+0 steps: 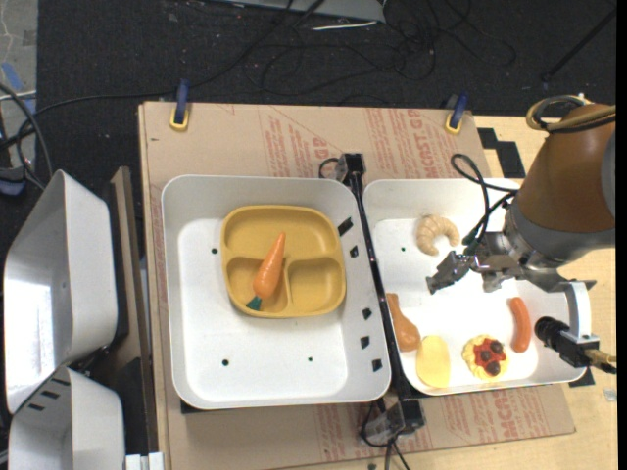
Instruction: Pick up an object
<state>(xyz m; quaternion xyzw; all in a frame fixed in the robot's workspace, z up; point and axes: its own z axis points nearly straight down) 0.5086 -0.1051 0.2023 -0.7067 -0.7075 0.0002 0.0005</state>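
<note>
Now we see the gripper (446, 272) poised over the right bin (392, 199), its dark fingers a little apart with nothing between them. The croissant (436, 231) lies just up-left of it, curled, its long axis roughly left to right with the tips bending down. Our worry: those fingers may land beside it and shut on air, or nudge it towards the bin wall. The sausage (520, 323) lies near, standing almost upright in view.

Right bin (392, 204) floor bare mid-way — croissant (437, 231), sausage (520, 323) flank it
</note>
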